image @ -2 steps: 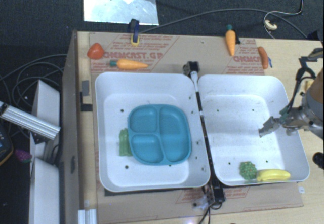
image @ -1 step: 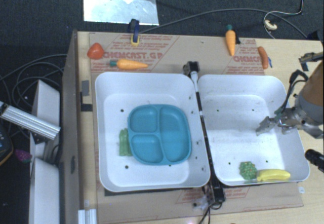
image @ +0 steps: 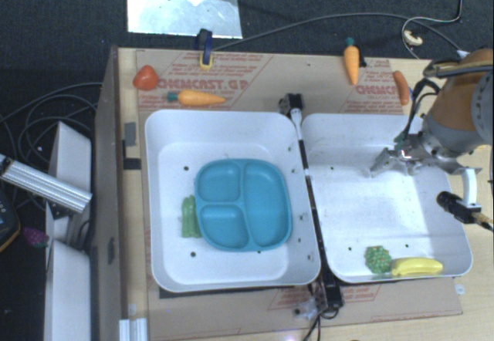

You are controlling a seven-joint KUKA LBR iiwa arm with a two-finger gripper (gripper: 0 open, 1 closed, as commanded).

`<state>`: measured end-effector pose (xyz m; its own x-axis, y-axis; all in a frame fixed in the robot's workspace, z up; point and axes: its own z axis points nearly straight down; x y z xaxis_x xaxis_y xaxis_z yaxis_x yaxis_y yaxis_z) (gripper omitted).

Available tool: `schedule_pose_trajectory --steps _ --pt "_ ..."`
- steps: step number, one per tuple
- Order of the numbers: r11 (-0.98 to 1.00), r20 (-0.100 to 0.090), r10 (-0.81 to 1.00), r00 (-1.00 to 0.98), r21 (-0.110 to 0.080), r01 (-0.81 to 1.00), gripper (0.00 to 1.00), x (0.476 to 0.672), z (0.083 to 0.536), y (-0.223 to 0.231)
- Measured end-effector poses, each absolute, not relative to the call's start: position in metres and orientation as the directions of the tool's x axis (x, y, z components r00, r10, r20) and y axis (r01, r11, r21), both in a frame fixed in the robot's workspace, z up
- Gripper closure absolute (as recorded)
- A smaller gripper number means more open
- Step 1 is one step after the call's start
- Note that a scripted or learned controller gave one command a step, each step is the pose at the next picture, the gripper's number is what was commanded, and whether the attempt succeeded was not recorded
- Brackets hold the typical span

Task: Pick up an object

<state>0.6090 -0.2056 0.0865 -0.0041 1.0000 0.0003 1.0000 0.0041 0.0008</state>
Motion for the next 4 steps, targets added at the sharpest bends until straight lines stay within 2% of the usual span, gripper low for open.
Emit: schedule_pose_trajectory --steps 1,4 --pt "0.007 -0.002 1.000 -0.007 0.006 1.000 1.00 0.610 0.098 -0.206" --pt "0.015 -0.005 1.000 -0.015 0.015 1.000 1.00 0.614 0.132 -0.207"
